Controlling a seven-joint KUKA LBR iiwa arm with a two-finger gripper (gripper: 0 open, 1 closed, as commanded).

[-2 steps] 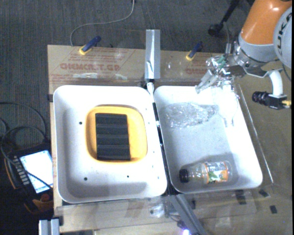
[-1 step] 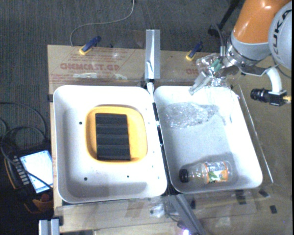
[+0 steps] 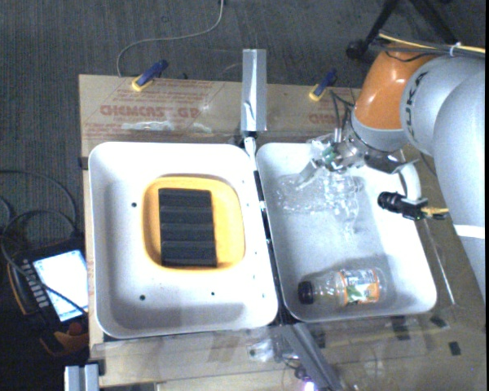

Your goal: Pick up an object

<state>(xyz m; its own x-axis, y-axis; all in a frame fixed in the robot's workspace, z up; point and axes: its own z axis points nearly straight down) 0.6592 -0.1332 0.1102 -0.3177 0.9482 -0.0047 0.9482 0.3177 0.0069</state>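
claw [image 3: 336,155]: over right bin's [image 3: 407,300] far end, grip unclear | crinkled clear plastic [image 3: 322,192]: just below it | bottle [image 3: 342,287]: lying near edge | left bin [image 3: 114,300]: yellow tray [image 3: 194,222], ribbed black block [image 3: 187,227]

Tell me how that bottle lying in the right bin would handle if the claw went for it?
The bottle lies on its side in the right bin, so a nudge would probably roll it. Its clear plastic wall looks smooth, likely slippery and squashable. It seems partly filled with amber liquid, so probably light, with shifting weight.
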